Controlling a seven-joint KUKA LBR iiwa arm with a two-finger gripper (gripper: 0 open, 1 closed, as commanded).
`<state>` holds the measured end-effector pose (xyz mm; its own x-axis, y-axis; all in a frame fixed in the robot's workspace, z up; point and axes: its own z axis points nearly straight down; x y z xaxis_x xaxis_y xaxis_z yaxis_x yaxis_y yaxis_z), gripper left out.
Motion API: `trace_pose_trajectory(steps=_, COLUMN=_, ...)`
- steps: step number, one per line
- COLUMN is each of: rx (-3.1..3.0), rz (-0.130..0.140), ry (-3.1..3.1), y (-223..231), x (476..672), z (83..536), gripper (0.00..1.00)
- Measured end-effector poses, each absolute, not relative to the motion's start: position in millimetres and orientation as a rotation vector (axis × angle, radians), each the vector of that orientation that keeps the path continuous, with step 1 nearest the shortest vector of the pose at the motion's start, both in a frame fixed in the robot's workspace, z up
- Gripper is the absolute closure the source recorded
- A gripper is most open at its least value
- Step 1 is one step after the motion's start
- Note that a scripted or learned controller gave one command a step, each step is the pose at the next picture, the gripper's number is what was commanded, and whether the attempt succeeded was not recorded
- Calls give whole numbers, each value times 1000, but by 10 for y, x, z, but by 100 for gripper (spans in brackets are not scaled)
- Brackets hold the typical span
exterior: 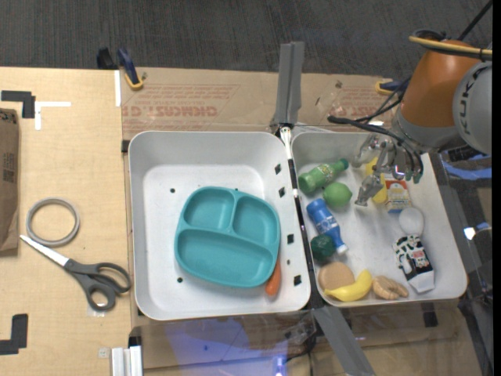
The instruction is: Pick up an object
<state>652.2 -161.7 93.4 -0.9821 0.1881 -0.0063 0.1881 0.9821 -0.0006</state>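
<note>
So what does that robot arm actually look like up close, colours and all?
The arm is rounded and grey, with a broad orange band above the wrist and dark lettering on its grey shell. Thin black cables loop around it. Its hand is small, silvery metal with slim fingers.

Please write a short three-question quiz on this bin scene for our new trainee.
1. True or false: the teal divided plate lies in the right bin.
2. Which item touches the plate's lower right edge? A) carrot B) banana C) scissors
3. Over which bin is the gripper?

Key:
1. False; it lies in the left bin.
2. A.
3. The right bin, near its upper part.
</note>
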Motion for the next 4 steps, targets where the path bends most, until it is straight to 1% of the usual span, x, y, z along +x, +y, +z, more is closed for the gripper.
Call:
trace_pose_trajectory(steps=1, rx=290, rz=-4, ry=3116, y=-1604, x=6541, z=1042, gripper=100)
trace_pose_trajectory(steps=2, rx=232, rz=-3, ry=3126, y=-1385, x=6283, z=2433, gripper=100)
trace_pose_trajectory(steps=3, rx=-89, rz=0, ry=3138, y=-1756, x=5513, z=1198, gripper=100)
trace_pose_trajectory(steps=4, rx=490, rz=-1, ry=3097, y=-1901, x=6351, z=933, gripper=100)
